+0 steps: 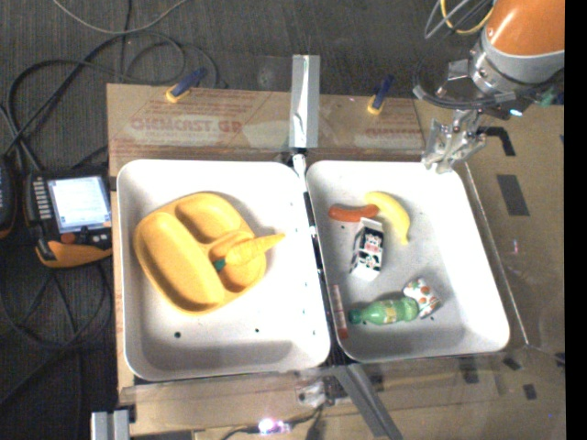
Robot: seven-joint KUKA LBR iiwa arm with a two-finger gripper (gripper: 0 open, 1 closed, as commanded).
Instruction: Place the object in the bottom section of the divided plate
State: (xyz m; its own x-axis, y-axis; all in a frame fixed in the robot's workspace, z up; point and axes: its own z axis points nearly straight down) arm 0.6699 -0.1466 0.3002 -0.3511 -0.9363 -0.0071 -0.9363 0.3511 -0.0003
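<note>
A yellow divided plate [174,255] lies in the left bin [174,342]. An orange carrot [246,248] with a green stub rests in the plate's lower right section. Its pointed tip sticks out over the plate's rim toward the bin divider. My gripper [448,150] hangs above the far right corner of the right bin [477,324], well away from the plate. Its fingers stand slightly apart with nothing between them.
The right bin holds a yellow banana [393,213], a red sausage [353,213], a small cow-patterned carton [368,250], a green bottle [385,312] and a spotted item [422,294]. A handheld screen device [71,204] lies left of the bins.
</note>
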